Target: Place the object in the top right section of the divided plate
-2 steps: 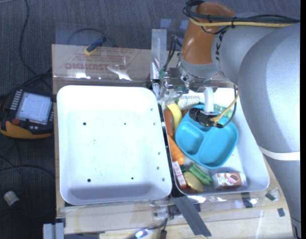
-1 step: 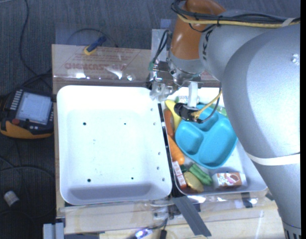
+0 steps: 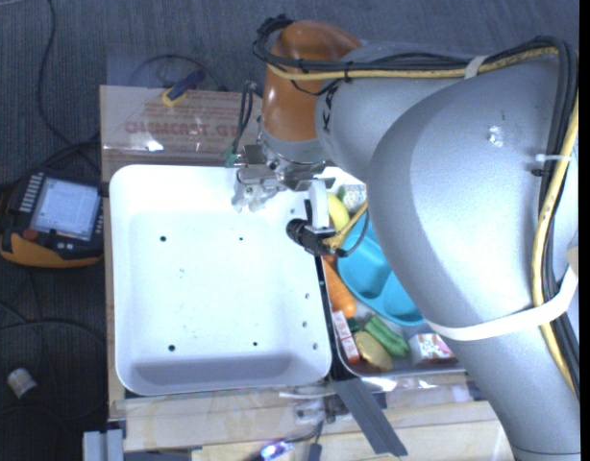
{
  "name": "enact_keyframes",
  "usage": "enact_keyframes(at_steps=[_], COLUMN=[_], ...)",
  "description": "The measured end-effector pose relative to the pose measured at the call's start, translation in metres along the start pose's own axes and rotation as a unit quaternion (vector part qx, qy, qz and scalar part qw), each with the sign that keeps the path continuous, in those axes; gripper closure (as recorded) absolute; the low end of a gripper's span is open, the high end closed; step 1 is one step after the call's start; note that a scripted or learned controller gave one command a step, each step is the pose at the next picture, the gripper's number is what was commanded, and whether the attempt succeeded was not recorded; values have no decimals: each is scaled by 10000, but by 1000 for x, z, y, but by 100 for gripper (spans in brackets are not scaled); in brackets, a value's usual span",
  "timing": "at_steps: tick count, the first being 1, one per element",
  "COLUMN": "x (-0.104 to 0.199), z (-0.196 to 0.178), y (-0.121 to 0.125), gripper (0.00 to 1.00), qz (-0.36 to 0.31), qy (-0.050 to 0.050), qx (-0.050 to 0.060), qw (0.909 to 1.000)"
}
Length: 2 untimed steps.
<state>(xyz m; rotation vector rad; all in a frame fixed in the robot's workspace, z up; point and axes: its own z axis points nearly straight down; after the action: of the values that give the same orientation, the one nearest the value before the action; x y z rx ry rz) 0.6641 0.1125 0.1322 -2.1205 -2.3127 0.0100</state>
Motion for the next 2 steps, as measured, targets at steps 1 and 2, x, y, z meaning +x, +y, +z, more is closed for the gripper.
enact_keyframes(at_steps=[1, 2], x=[61, 97], z=[-31, -42], y=[9, 13], gripper=[100, 100], qz=[-1716, -2309], qy=[-5, -16], qx=[-15, -21], qw=[9852, 9730])
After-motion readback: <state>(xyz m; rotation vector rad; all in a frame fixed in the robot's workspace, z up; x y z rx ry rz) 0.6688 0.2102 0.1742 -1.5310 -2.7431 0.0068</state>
